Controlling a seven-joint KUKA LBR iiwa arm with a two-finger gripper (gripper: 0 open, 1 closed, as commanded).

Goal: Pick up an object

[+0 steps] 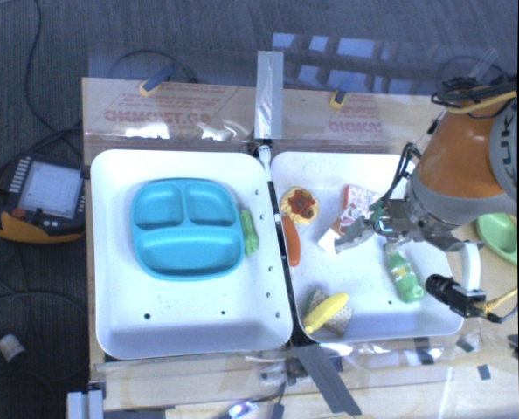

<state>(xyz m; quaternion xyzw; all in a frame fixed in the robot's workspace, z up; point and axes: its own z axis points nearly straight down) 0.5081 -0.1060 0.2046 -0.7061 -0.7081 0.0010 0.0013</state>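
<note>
1. The gripper (357,232) hangs low over the middle of the right bin (364,321), reaching in from the right on the grey and orange arm (465,168). Whether it is open or closed cannot be told, and nothing can be seen held in it.
2. The nearest candidate is a red and white packet (354,206), lying flat just beside the gripper tip, toward the back of the bin.
3. A green bottle (404,276) lies on its side just under the wrist.
4. Well apart lie a small pizza-like toy (300,204), an orange carrot (292,241) against the dividing wall and a yellow banana (324,309) near the front.
5. The left bin (120,321) holds a blue divided plate (188,229) and a green piece (248,232) beside it.
6. Risk: the packet looks thin and flat, so closing on it may slide over it or push it away.
7. The bottle looks smooth and rounded and could roll if nudged.
</note>
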